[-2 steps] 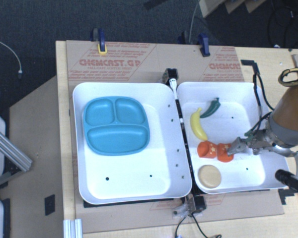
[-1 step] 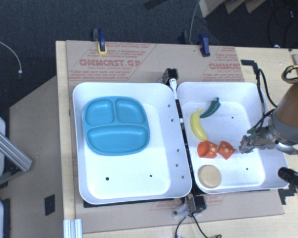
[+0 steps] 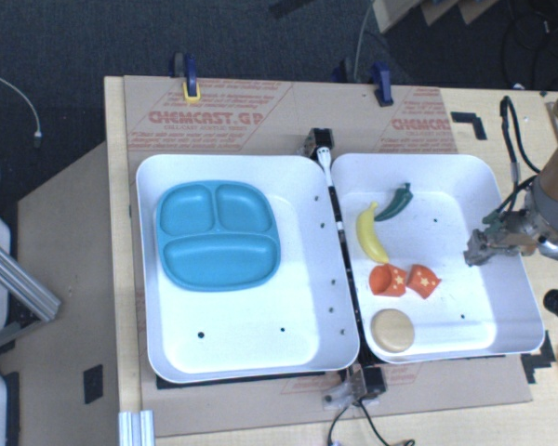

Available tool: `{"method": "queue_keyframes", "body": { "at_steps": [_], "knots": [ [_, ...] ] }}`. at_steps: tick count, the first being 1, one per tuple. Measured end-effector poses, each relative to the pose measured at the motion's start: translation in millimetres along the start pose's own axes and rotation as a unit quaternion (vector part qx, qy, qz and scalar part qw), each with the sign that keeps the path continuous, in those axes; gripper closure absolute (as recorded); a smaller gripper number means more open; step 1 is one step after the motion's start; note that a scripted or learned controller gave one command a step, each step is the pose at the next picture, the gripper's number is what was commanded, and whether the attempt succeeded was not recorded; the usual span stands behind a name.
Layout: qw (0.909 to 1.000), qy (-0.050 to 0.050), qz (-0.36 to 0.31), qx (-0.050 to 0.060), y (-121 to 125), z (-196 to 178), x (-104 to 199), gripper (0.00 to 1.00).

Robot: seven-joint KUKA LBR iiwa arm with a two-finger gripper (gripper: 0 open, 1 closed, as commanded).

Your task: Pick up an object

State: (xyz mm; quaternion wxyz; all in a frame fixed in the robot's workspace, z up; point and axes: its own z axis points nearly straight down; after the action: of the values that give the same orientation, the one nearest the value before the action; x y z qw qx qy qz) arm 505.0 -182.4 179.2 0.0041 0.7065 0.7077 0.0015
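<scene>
In the right bin (image 3: 465, 179) lie a yellow banana (image 3: 370, 234), a dark green pepper (image 3: 395, 202), two small red-orange pieces (image 3: 387, 281) (image 3: 423, 282) and a round beige bun (image 3: 391, 330). My gripper (image 3: 477, 249) hangs over the right side of this bin, to the right of the red pieces and apart from them. Nothing shows between its fingertips.
The left bin (image 3: 298, 323) holds a blue divided plate (image 3: 219, 235). A black divider strip (image 3: 337, 230) runs between the two bins. Cables hang at the right edge of the bench, and blue clamps (image 3: 190, 69) sit on its far edge.
</scene>
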Motion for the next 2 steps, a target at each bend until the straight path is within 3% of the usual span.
{"method": "queue_keyframes", "body": {
  "at_steps": [2],
  "knots": [
    [1.0, 0.0, 0.0, 0.0, 2.5, -90.2, -2.3, 1.0]
  ]
}}
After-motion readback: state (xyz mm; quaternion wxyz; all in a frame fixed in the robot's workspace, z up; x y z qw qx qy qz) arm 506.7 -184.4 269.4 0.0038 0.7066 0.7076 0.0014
